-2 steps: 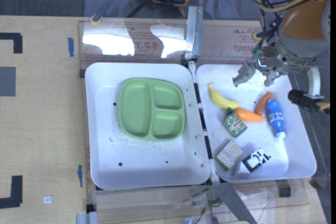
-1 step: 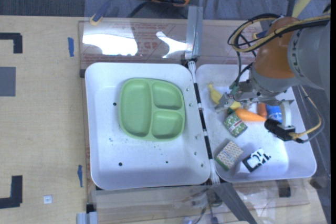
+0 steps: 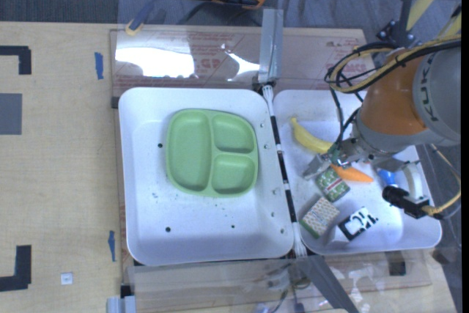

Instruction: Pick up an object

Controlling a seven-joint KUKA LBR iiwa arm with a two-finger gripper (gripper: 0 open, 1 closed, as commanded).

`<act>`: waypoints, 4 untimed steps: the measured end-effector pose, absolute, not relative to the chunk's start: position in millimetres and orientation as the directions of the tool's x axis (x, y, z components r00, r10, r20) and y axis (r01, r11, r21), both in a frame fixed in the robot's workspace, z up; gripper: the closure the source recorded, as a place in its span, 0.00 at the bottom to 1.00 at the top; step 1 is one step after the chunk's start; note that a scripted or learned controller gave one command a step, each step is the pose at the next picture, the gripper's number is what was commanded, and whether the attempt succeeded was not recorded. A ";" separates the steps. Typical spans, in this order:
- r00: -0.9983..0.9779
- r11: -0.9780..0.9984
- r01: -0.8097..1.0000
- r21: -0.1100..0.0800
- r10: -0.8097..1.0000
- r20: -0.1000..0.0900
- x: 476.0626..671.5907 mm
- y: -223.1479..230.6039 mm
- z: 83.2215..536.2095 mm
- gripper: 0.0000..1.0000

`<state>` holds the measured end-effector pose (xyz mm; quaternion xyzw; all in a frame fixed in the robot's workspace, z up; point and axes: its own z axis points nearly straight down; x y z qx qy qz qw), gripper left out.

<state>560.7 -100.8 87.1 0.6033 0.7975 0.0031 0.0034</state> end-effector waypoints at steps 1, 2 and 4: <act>-0.236 0.236 0.972 -0.001 0.972 0.001 605.4 -108.0 96.6 0.00; -0.394 0.394 0.919 0.004 0.919 -0.002 654.1 -98.2 85.5 0.00; -0.305 0.305 0.952 -0.004 0.952 0.002 587.1 -63.1 182.0 1.00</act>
